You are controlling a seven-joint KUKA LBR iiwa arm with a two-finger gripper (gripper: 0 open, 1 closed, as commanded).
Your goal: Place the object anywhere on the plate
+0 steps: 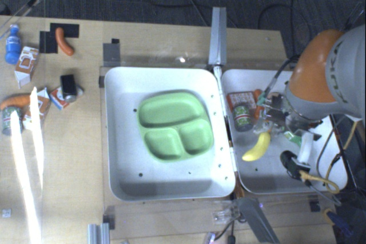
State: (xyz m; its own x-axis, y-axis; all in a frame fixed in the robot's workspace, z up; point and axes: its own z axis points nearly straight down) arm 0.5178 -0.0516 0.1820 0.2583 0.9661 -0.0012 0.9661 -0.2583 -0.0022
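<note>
A green plate (171,123) with three compartments lies in the middle of the left bin (120,180), with nothing on it. A yellow banana (257,147) lies in the right bin (251,184), near the bin's left wall. My gripper (273,118) hangs over the right bin just above and to the right of the banana's upper end, under the grey wrist and its orange band (311,71). Whether it touches the banana I cannot make out.
A red and green packet (242,108) lies in the right bin beside the gripper, to its left. A metal divider post (218,37) stands between the bins at the back. On the bench to the left lie a blue bottle (12,43), a sausage (64,42) and small cartons (26,64).
</note>
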